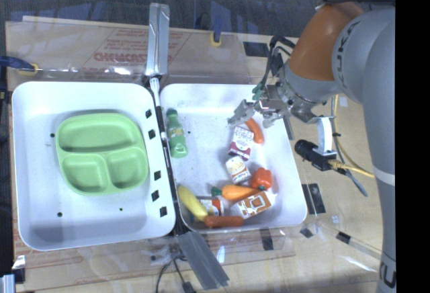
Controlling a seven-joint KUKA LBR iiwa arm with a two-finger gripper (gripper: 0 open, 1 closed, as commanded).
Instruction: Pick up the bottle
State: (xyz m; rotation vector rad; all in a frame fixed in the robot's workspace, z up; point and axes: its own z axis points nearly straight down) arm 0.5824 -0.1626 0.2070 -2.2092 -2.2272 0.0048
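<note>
The bottle (176, 132) is green with a lighter cap and lies in the right bin (201, 100), close along its left wall, cap pointing to the far side. My gripper (255, 113) hangs over the upper right part of the same bin, well to the right of the bottle and apart from it. Its fingers (240, 111) are spread open with nothing between them. An orange-red toy vegetable (253, 130) lies just below the fingertips.
The left bin (27, 150) holds a green divided plate (101, 150). In the right bin's near half lie a banana (191, 203), a carrot (238, 192), a red pepper (262, 179) and small cartons (240, 142) (236, 169) (255, 204).
</note>
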